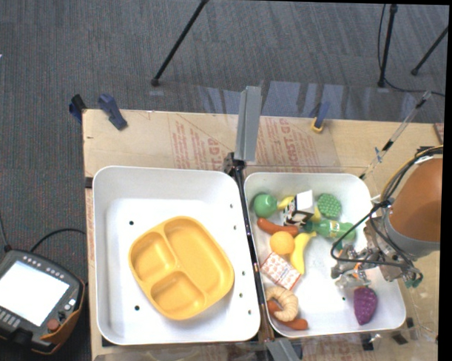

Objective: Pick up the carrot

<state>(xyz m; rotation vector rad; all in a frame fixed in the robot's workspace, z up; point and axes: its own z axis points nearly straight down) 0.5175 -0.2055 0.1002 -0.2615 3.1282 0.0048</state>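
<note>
The carrot (270, 226) looks like a slim orange-red stick. It lies in the right bin (319, 312) near its left wall, between a green ball (264, 205) and an orange (282, 242). A second orange-red stick (300, 324) pokes out from under a shrimp (285, 302) at the bin's front, and I cannot tell which of the two is the carrot. My gripper (354, 271) hangs over the right side of that bin, just above purple grapes (364, 304). It stands well right of both sticks, touching neither.
The right bin also holds a banana (303, 249), a green bottle (331, 229), a green knobbly fruit (329, 205), a red-and-white box (280, 272) and a small black-and-white carton (301, 201). A yellow divided plate (181, 266) sits in the left bin (110, 209). A tablet (26, 295) lies on the floor at left.
</note>
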